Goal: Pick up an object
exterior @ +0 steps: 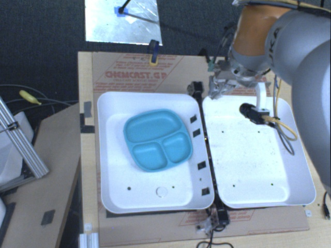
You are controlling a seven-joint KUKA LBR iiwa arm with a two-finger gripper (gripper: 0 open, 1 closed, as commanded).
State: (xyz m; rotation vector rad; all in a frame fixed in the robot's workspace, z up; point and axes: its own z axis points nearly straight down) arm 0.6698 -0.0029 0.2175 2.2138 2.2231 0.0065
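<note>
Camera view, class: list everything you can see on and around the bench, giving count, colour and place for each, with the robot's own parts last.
divided plate: one, light blue, three compartments, in the left bin
bins: two, white, shallow, side by side on the bench
cardboard sheet: one, brown with red print, under the bins
clamp: one, blue and yellow, at the cardboard's far edge
foil sheet: one, silvery, on the dark floor beyond the bench
arm: one, grey with orange band, from the right
end effector: one, grey, over the right bin's far left corner
</note>
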